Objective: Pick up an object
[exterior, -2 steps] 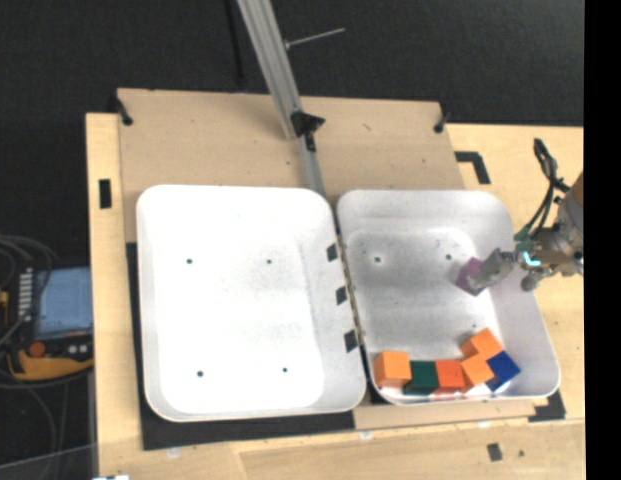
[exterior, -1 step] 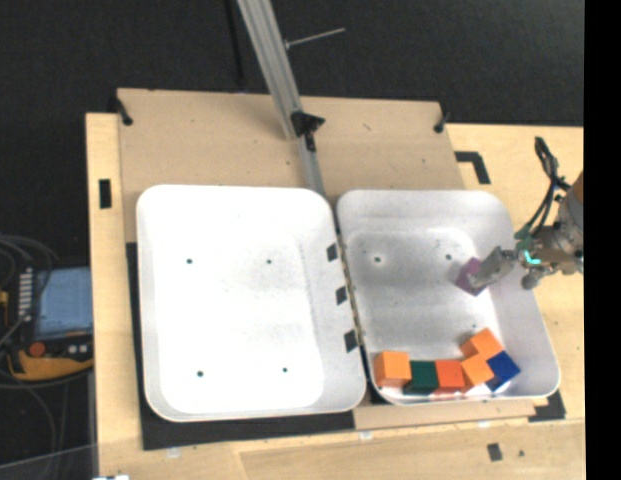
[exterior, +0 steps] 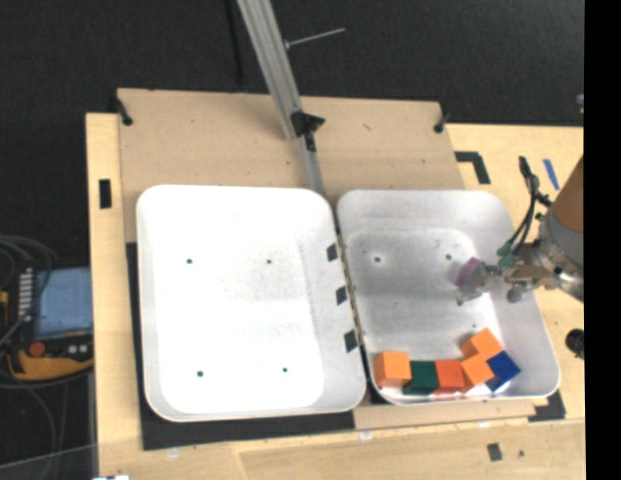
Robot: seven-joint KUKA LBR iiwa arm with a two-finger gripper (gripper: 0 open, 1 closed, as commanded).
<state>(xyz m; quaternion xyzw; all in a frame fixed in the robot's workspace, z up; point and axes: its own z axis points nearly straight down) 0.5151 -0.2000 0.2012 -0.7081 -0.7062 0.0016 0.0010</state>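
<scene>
My gripper (exterior: 487, 274) reaches in from the right over the right bin (exterior: 410, 218), at its right side. A small purple block (exterior: 471, 271) sits at the fingertips, held between them, and it casts a grey shadow on the bin floor just below it. Along the bin's front edge lies a row of blocks: an orange block (exterior: 394, 366), a green block (exterior: 423, 375), another orange block (exterior: 450, 373), an orange block (exterior: 481, 345) further right and a blue block (exterior: 503, 366).
The left bin (exterior: 235, 298) lies beside the right one, with small clips between them. A slanted metal rail (exterior: 275, 58) rises behind the bins. Cables and a blue box (exterior: 65, 300) sit off the bench's left edge.
</scene>
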